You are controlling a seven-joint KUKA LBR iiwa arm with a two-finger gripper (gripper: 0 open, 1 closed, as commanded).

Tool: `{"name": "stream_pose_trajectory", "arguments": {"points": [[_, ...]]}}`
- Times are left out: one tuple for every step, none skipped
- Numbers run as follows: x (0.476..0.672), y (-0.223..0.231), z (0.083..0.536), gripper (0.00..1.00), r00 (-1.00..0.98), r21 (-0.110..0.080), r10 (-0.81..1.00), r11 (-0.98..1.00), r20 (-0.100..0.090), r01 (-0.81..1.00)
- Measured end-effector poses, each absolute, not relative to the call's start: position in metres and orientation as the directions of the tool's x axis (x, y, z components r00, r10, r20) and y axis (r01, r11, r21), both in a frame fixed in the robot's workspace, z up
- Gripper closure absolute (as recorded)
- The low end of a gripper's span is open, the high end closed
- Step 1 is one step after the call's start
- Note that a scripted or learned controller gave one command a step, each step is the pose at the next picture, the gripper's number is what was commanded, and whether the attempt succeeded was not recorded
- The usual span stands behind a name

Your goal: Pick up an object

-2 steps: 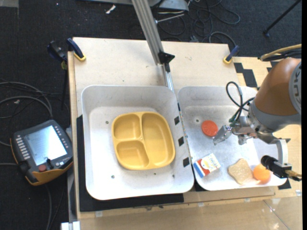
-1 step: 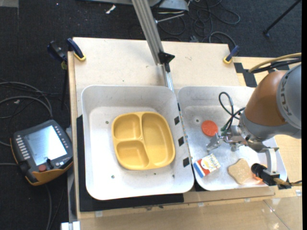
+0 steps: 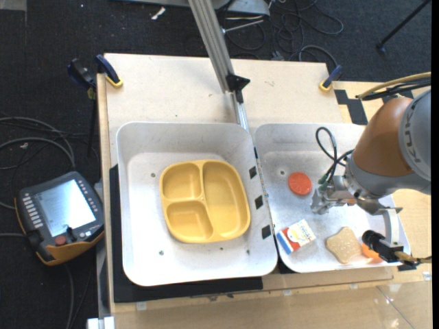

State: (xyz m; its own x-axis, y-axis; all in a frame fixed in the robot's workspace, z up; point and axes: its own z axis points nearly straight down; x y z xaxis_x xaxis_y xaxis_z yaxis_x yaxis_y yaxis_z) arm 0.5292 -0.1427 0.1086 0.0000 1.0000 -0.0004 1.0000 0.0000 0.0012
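Over the right bin (image 3: 274, 149) on the desk, the gripper (image 3: 322, 203), its grip impossible to judge, hangs beside a red disc (image 3: 299, 183); descending off-centre could nudge the disc away, or snag the nearby carton (image 3: 298, 236).

arm (image 3: 394, 149) cut off at right edge, small orange object (image 3: 371, 253) partly hidden, perhaps a carrot

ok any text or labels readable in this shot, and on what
None can be read.
Small carton: a printed front with a yellow picture, its lettering too blurred.
Handheld pendant: screen and buttons, nothing legible.
Arm: part of dark lettering at the picture's edge, cut off.
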Motion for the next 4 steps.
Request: {"name": "stream_pose_trajectory", "arguments": {"points": [[0.531,-0.142,0.151,1.00,-0.002,0.005,1.000,0.002,-0.002,1.000],[0.531,-0.144,0.194,1.00,-0.003,0.006,1.000,0.003,-0.002,1.000],[0.538,-0.151,0.241,1.00,-0.003,0.006,1.000,0.003,-0.002,1.000],[0.539,-0.150,0.258,1.00,-0.003,0.003,1.000,0.003,-0.001,1.000]]}}
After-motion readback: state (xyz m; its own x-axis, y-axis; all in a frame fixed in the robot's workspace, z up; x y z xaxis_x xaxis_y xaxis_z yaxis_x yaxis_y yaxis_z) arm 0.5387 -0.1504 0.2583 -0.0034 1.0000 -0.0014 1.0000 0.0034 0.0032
